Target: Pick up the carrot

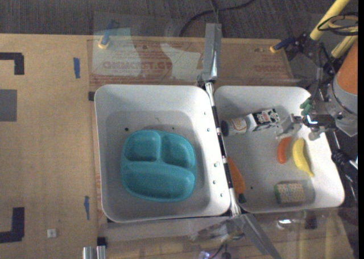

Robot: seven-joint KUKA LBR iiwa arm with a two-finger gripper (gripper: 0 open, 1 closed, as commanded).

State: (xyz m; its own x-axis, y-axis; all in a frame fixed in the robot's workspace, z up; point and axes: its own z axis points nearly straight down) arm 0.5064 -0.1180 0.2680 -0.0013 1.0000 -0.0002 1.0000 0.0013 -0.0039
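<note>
The carrot is a long orange piece with a dark tip. It lies along the left wall of the right bin, near the front. My gripper hangs over the right part of that bin, well to the right of the carrot and farther back. Its fingers stand open with nothing between them. Just in front of the gripper lie a short orange oblong piece and a yellow banana.
A small white carton with a black and white label lies at the back of the right bin. A beige and green cylinder lies at its front. The left bin holds a teal divided plate.
</note>
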